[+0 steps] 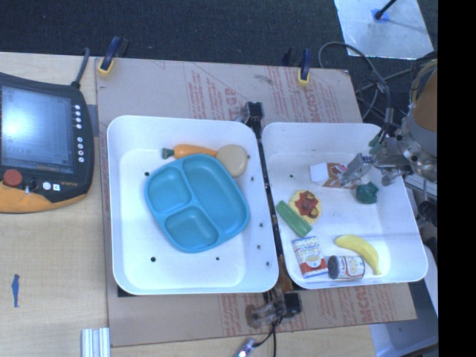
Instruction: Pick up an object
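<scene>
Hand [366, 166] is seen low over the right bin [394, 270], at its upper right part; whether it is open or closed cannot be told. One dark green lumpy object [366, 193] is found just beside the hand, below it, touching or apart not clear. One small white packet [321, 172] with a reddish piece is seen just left of the hand. Further down the same bin are counted: one round yellow-red item [306, 204], one green cylinder [294, 218], one curved yellow banana [361, 251], one white carton [307, 256], one small dark-capped jar [346, 267] lying flat. Left bin [130, 270] is loaded with one blue three-compartment plastic plate [196, 202], one orange carrot [190, 152], one beige rounded item [231, 159]. One pendant with screen [41, 143] is set on the counter [44, 274], well apart.
</scene>
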Robot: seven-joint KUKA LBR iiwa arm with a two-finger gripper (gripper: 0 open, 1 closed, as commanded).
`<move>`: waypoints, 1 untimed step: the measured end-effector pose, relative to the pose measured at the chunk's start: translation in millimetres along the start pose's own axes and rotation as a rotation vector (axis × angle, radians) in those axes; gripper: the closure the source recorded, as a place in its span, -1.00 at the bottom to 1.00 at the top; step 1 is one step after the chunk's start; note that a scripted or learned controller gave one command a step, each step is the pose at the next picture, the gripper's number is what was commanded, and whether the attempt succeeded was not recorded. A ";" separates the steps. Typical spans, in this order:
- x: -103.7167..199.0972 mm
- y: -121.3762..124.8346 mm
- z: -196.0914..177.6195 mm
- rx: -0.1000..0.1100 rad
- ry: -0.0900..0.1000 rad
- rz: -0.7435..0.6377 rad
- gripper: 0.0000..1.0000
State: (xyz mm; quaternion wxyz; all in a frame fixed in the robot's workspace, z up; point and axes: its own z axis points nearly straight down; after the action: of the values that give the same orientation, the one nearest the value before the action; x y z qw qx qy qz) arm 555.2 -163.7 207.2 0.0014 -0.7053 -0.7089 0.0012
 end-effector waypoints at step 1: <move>44.7 20.0 78.5 0.002 -0.001 -0.002 -1.00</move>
State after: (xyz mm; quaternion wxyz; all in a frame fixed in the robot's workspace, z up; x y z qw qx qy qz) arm 574.7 -118.9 128.7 0.0017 -0.7046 -0.7096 0.0023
